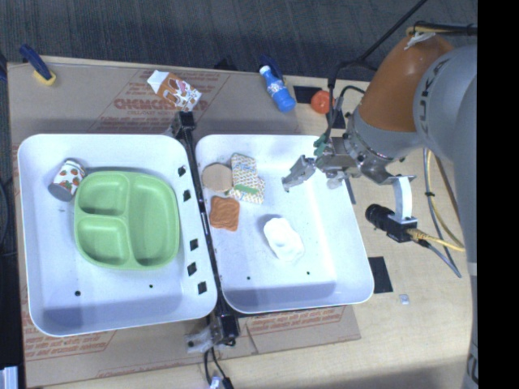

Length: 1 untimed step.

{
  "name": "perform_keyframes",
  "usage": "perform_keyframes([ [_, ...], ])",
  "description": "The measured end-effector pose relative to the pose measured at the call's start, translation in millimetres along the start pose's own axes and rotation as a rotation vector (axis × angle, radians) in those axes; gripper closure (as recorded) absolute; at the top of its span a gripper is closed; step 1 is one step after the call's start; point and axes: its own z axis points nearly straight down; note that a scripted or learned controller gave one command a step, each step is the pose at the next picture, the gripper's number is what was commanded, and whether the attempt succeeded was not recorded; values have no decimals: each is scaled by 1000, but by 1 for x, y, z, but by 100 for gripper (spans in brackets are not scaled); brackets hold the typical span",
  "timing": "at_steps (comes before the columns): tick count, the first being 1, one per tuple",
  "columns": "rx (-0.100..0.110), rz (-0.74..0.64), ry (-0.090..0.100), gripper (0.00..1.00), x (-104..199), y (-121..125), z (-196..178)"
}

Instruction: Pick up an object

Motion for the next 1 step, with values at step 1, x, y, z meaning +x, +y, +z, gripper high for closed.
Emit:
perform_keyframes([
  [1, -2, 0, 0, 0, -31, -25, 133],
])
